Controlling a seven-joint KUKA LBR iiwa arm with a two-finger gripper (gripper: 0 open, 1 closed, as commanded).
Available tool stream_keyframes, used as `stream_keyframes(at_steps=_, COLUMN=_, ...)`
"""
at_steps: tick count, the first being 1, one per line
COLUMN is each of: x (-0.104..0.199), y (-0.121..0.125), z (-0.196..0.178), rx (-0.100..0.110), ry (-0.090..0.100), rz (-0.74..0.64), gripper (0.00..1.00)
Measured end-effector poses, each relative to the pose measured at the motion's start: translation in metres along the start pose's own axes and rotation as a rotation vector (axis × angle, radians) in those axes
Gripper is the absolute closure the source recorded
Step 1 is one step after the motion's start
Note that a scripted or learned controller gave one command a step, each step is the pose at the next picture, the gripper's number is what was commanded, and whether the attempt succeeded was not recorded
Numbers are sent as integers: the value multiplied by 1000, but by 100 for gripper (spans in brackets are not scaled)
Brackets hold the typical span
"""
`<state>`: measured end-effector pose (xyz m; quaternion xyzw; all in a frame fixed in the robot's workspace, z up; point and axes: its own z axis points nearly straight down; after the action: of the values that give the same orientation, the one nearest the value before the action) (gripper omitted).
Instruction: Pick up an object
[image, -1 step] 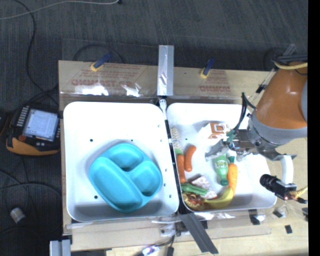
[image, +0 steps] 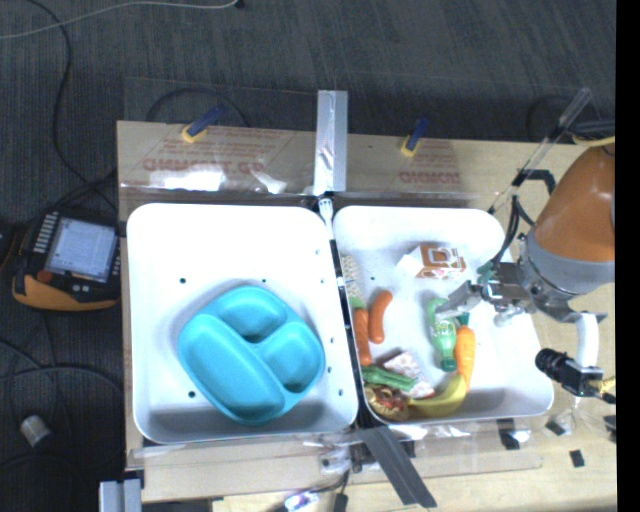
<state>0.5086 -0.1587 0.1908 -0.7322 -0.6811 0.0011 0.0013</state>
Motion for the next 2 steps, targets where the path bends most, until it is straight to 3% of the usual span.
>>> stream_keyframes(at_steps=1, x=-29, y=18, z=101, rx=-15, ry=-3, rz=-94, gripper=0)
stream_keyframes(at_steps=2, x=-28, y=19, z=90, rx=-17, ry=-2, rz=-94, gripper=100)
